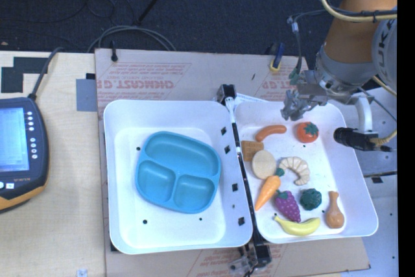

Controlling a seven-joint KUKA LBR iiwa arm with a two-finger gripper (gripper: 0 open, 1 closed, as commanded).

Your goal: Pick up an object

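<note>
Tomato [307,132] sits in the right bin's [363,204] far half, next to the sausage [270,132]. Arm bends in from the right, gripper [293,111] hovering just beyond the tomato, holding nothing. Can't tell its state.

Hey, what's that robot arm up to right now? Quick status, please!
Gripper above right bin's far edge, nothing seen held. Nearest: sausage, tomato. Blue tray in left bin, out of the way.

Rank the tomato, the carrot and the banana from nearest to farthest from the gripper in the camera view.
1. Tomato, just below the gripper, near the right bin's back.
2. Carrot, mid-bin, beside the divider.
3. Banana, at the bin's front edge.
</note>
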